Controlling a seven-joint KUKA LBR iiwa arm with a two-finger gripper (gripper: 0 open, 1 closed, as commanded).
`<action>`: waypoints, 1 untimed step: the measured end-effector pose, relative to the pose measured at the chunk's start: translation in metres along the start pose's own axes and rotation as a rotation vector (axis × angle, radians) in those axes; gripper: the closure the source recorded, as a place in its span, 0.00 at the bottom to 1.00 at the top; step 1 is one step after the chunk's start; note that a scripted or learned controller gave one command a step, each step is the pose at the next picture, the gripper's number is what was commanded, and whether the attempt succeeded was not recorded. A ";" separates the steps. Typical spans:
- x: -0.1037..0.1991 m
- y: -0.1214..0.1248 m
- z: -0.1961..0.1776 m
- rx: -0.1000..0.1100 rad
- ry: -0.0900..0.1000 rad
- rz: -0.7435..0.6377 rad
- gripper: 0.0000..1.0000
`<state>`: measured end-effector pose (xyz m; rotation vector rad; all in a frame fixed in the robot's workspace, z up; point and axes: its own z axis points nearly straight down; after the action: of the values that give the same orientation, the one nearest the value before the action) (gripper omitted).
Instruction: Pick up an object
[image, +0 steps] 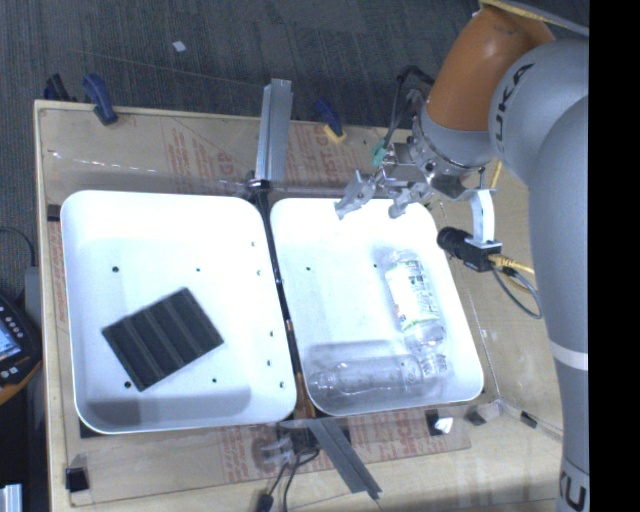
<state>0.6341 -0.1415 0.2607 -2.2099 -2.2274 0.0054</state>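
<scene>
Hovering over the right bin's (300, 300) far rim, my claw (378, 199) is spread and grips nothing. Two clear bottles (412, 295) (365, 372) lie below it; a black ribbed pad (163, 336) sits far left.

Even overhead light is cast; the two shallow white plastic bins (170, 215) are overexposed, and detail is softly blurred.

Dark grey carpeted floor (200, 40) beyond the bench, pale wooden benchtop (150, 130) with printed lettering, blue clamps (100, 100) along its far edge, even overhead light
</scene>
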 end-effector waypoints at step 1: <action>-0.069 -0.041 0.082 0.002 0.002 0.430 0.00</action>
<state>0.5931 -0.2103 0.1786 -2.6334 -1.7034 0.0065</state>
